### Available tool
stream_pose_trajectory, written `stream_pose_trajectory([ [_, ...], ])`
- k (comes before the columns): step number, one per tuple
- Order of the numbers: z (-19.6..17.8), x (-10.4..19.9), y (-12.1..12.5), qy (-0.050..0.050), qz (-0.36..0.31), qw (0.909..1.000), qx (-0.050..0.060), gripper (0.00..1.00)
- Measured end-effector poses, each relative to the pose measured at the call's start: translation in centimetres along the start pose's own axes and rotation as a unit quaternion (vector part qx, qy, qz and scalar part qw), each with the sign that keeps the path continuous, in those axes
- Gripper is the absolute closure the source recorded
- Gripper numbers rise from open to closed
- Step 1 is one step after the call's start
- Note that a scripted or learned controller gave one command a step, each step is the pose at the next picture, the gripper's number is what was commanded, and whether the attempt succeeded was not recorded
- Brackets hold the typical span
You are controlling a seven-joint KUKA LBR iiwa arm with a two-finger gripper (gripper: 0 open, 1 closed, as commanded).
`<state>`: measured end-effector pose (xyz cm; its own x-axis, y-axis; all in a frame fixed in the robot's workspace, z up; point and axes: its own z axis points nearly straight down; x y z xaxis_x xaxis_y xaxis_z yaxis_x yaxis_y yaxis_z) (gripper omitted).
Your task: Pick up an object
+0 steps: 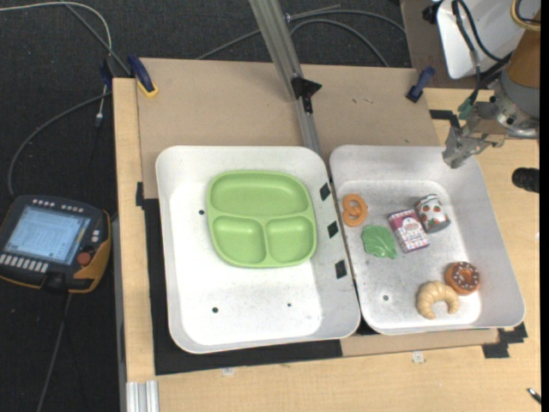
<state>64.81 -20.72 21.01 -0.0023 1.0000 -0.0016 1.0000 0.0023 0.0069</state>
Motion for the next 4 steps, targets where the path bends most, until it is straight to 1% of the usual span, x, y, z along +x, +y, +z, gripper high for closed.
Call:
stream_pose_trajectory([
  [2, -8.3, -0.2, 0.2, 0.0, 0.0, 1.0, 0.001, 1.0],
  [3, -6.5, 4.7, -1.9, 0.002, -0.001, 1.0, 0.005, 1.0],
  [4, -6.8, 10.1, -4.1, 0.002, -0.001, 1.0, 0.005, 1.0],
])
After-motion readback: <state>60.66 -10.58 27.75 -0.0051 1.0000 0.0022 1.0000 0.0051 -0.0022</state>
